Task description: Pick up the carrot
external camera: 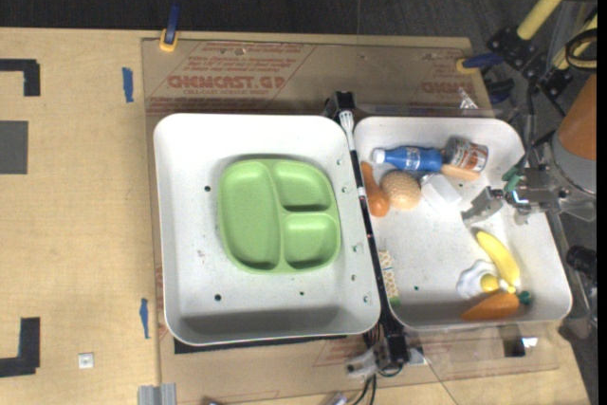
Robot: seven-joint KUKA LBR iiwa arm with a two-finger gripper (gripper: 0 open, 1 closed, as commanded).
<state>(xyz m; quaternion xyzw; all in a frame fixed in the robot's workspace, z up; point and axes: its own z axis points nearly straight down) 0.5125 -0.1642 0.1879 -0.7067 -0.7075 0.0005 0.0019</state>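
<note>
Camera view, step: we judge this the approach; the carrot is not yet grasped.
Carrot: it lies at the near right corner of the right bin, orange with a green top pointing right, touching or just beside the banana and a small white-and-yellow piece.
Gripper: the gripper sits over the right bin's right side, well up-frame from the carrot, nothing between its parts that we can see. Spread or pressed together, we cannot tell.
Next move: we reckon it calls for travel toward the bin's near corner, then a descent lined across the carrot's body. The bin wall and the banana crowd it, so room looks tight.
Other contents: blue bottle, can, brown egg-like ball, all at the far end.
Left bin: it holds a green divided plate.
Writing: red print on the sheet behind the bins reads roughly "CHEMCAST GP", mirrored or inverted; we cannot be sure. Bottle and can labels are too small to read.
</note>
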